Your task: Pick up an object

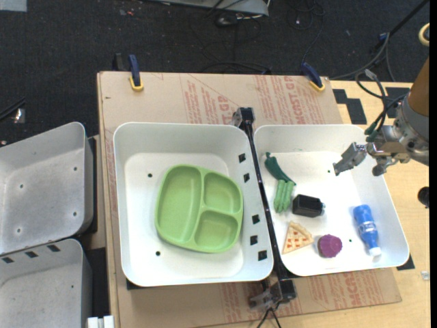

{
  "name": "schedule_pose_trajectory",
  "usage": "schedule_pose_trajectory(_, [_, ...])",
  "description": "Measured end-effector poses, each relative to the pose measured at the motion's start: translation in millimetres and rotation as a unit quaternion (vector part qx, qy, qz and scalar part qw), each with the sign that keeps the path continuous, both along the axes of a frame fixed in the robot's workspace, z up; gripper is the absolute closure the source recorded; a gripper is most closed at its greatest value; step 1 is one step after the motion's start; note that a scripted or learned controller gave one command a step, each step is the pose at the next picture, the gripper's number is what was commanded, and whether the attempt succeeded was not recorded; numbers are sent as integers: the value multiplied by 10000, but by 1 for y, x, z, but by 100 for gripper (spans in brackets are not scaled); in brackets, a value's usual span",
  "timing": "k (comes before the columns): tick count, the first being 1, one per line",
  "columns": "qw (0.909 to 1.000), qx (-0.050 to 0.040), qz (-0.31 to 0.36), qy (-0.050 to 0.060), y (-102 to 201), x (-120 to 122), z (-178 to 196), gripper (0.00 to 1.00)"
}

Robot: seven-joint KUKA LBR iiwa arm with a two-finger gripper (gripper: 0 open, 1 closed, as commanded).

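From my remote seat I look down on two shallow white bins side by side on a cardboard-covered bench [205, 94]. The left bin [130, 149] holds a light green divided plate [199, 208] with three compartments, lying flat near its middle. The right bin [392, 251] holds five small things: a green pea-pod-like toy [283, 190] just beside the divider, a black block [307, 205] to its right, a toy pizza slice [296, 239] toward the near edge, a purple round piece [330, 245] just beside the slice, and a blue bottle [366, 228] with a white cap lying on its side near the right wall.

The arm enters from the right — its gripper [362, 158] hangs over the upper right part of the right bin, well apart from all five things. Its two fingers are spread, with nothing between them. A blue-and-yellow clamp [136, 77] pins the cardboard at the far left corner.
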State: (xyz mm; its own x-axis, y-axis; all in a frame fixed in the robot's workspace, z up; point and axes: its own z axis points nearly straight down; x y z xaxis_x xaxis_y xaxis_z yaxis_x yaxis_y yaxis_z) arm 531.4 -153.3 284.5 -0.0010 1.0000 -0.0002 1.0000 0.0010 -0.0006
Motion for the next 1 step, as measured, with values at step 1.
schedule_pose_trajectory(1, [10000,7,-11,27,1,1,-64,0])
